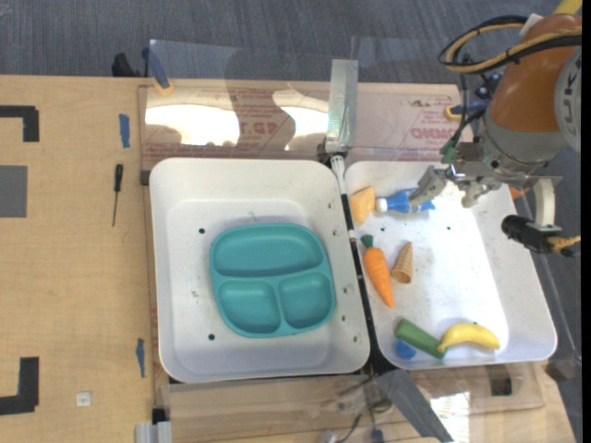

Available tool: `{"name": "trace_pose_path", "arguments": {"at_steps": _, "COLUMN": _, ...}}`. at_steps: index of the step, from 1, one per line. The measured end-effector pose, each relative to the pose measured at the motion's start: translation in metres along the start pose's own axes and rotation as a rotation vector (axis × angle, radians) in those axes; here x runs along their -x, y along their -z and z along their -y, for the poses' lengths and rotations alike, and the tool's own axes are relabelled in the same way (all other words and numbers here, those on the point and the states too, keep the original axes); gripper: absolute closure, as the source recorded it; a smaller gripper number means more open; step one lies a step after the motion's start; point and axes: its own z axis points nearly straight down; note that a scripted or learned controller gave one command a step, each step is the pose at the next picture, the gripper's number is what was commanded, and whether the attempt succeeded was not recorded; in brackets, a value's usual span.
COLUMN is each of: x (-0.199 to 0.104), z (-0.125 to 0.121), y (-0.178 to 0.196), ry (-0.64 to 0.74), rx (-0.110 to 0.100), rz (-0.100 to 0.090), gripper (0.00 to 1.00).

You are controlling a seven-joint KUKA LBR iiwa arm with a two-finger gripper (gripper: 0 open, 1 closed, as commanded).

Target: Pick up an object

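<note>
The hand (450,185) hangs over the far part of the right bin (517,293), its two fingers spread wide with nothing between them. Just left of it, at the bin's far left corner, lie a blue object (404,202) and a yellow wedge (362,201). Nearer along the left wall lies a carrot (377,272), with a tan cone (404,261) just beside it on the right. At the near edge, well apart from the hand, a banana (469,337) lies touching a green piece (419,336). The left bin (175,201) holds a teal divided plate (271,278).
</note>
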Motion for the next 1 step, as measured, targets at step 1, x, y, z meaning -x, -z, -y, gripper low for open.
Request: {"name": "trace_pose_path", "arguments": {"at_steps": 1, "x": -0.0210, "z": 0.0203, "y": -0.1032, "ry": 0.124, "rx": 0.002, "rz": 0.001, "gripper": 0.00}}
